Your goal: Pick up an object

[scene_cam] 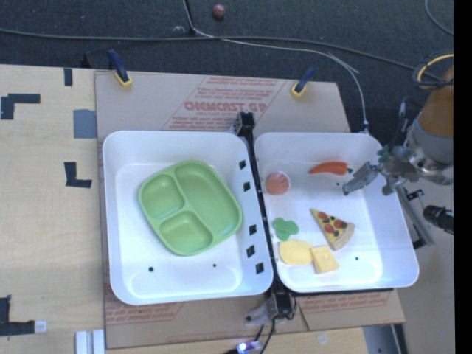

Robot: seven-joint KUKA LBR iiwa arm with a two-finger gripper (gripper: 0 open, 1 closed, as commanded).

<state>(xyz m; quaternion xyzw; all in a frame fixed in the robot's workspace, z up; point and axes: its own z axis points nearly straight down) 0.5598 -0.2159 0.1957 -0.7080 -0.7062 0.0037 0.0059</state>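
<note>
Nearest the camera, at the six o'clock edge of the right bin [391, 271], a yellow block [324, 259] is lying touching a rounder yellow piece [295, 253] at its nine o'clock side. Just beyond them, a green leafy toy [285, 228] is sitting near the bin's nine o'clock wall, and a pizza slice [332, 228] is resting at its three o'clock side, a little apart. Farther back, a pinkish round piece [277, 183] is lying close to the divide between the bins, and an orange-red pepper [327, 168] is stretching out toward the twelve o'clock part of the same bin. The pincer [369, 181] is hanging over the bin's three o'clock side, just to the three o'clock of the pepper; its two grey fingers [356, 181] are standing spread apart, and nothing is showing between them, though whether a tip is touching the bin floor cannot be told. Behind it, the arm [435, 131] with its orange band is reaching in from three o'clock. In the left bin [122, 220], a green divided plate [190, 206] is lying tilted near the middle. Both bins are sitting on a cardboard sheet [221, 102] on the counter [44, 198], held at the twelve o'clock edge by two clamps [118, 68].
</note>
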